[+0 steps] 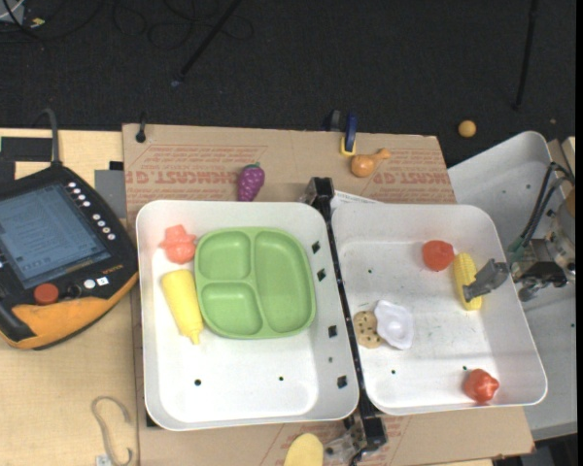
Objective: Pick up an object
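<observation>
The right white bin (505,357) holds a red round fruit (438,254), a yellow corn cob (465,278), a brown cookie (367,328), a white crumpled object (395,323) and a red strawberry-like piece (482,385). My gripper (486,281) reaches in over the bin's right rim. Its grey tip is right beside the corn cob, at the cob's right side. I see nothing held in it.
The left bin (233,386) carries a green divided plate (254,282), a yellow bottle (183,304) and a pink-red toy (178,245). A purple grape bunch (251,181) and an orange pear-shaped toy (365,163) lie behind the bins. A teach pendant (49,250) rests at far left.
</observation>
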You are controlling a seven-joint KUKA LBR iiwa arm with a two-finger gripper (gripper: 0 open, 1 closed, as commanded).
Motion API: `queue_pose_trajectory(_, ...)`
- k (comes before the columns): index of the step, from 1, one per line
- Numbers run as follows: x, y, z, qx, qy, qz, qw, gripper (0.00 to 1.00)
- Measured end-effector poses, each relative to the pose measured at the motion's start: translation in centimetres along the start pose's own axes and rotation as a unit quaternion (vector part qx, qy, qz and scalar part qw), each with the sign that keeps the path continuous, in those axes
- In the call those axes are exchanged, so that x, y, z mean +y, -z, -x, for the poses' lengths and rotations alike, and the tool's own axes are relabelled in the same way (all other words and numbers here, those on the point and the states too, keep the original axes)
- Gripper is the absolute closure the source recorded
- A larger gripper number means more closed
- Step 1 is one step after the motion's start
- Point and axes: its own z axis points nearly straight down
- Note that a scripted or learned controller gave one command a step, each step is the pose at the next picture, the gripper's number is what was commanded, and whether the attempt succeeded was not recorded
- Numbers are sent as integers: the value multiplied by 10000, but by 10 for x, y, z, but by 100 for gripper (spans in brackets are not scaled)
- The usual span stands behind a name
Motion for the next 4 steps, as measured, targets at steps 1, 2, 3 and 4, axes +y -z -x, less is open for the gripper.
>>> queue_pose_trajectory(1, 2, 6, 0, -17, 9, 60, 10000, 0)
queue_pose_trajectory(2, -1, -57, -4, -2, 17, 27, 10000, 0)
queue_pose_trajectory(3, -11, -113, -3, -2, 17, 30, 10000, 0)
queue_pose_trajectory(4, -10, -145, -6, -11, 22, 53, 10000, 0)
